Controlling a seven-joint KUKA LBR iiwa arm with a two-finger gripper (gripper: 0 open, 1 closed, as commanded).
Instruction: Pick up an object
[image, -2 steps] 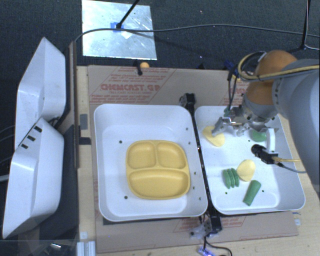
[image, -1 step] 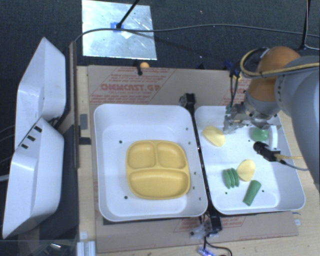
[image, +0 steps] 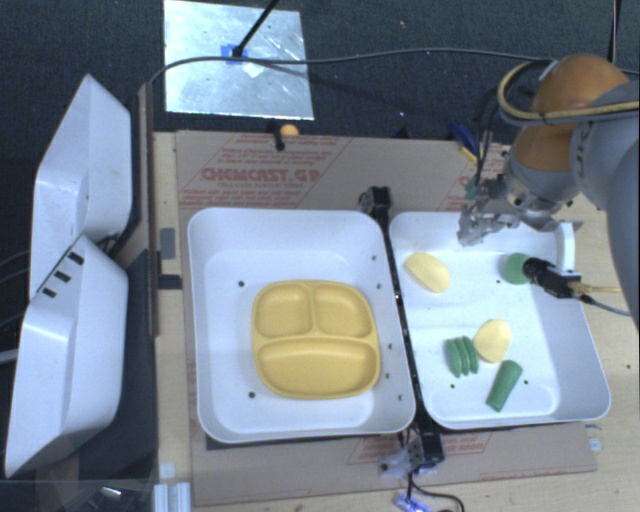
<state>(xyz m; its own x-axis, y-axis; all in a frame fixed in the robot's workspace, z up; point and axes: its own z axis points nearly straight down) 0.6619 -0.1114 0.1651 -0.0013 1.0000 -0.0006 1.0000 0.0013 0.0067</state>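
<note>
The gripper (image: 478, 228) hangs over the upper edge of the right bin (image: 590, 400), at the upper right of the frame, with the grey arm (image: 600, 150) coming in behind it. Whether it is open or closed cannot be told from this angle.

Five loose things lie in that bin. Nearest, just below and left of the gripper, is a pale yellow lump (image: 427, 271). A round green piece (image: 514, 268) sits below and to the gripper's right. These two upper pieces lie well apart, each with bare bin floor around it.

Lower down, a second pale yellow lump (image: 492, 340) touches (or very nearly touches) a ribbed green piece (image: 461, 356). A green cylinder (image: 503, 385) lies tilted just beneath them.

The left bin (image: 215, 300) holds a yellow divided plate (image: 315, 335). Both bins rest on a cardboard sheet (image: 300, 165), with a foil square (image: 235, 60) at the top of the frame.
</note>
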